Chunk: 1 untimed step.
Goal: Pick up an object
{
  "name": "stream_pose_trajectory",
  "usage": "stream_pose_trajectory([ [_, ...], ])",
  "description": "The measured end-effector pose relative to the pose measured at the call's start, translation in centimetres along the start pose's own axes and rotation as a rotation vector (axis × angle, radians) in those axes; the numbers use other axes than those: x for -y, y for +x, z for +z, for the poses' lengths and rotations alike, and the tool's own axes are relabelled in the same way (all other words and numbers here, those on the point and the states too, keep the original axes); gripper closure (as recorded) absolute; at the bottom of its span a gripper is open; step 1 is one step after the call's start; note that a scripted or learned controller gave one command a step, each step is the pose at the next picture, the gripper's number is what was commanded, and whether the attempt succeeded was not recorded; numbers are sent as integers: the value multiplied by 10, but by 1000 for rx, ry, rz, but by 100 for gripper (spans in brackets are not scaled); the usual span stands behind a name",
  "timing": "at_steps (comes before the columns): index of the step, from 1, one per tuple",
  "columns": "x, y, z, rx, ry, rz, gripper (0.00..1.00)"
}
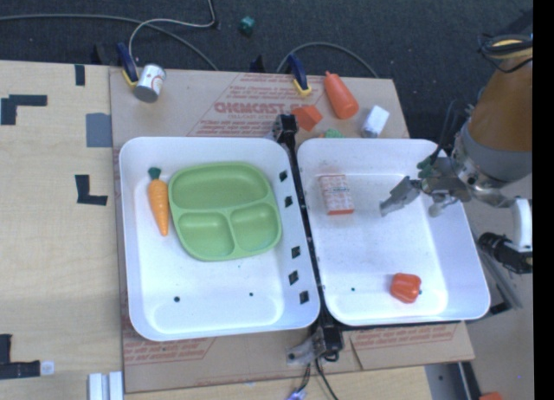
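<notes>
End effector [417,197] over right bin [372,303] — empty-fingered

The arm [506,121] comes in from three o'clock, its orange band uppermost and the grey wrist below it, angled down toward nine o'clock. The end effector [414,200] sits at the arm's tip, its two grey fingers [396,198] spread apart, one pointing toward eight o'clock and the other shorter and nearer the wrist, with nothing between them.
</notes>
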<state>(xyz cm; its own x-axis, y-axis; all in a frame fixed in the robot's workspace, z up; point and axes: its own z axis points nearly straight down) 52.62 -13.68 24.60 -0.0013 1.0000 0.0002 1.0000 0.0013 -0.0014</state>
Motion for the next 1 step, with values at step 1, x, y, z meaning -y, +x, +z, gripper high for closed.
stream_pose_trajectory([
  [1, 43, -41, 72, 0, 1, 2, 0],
])
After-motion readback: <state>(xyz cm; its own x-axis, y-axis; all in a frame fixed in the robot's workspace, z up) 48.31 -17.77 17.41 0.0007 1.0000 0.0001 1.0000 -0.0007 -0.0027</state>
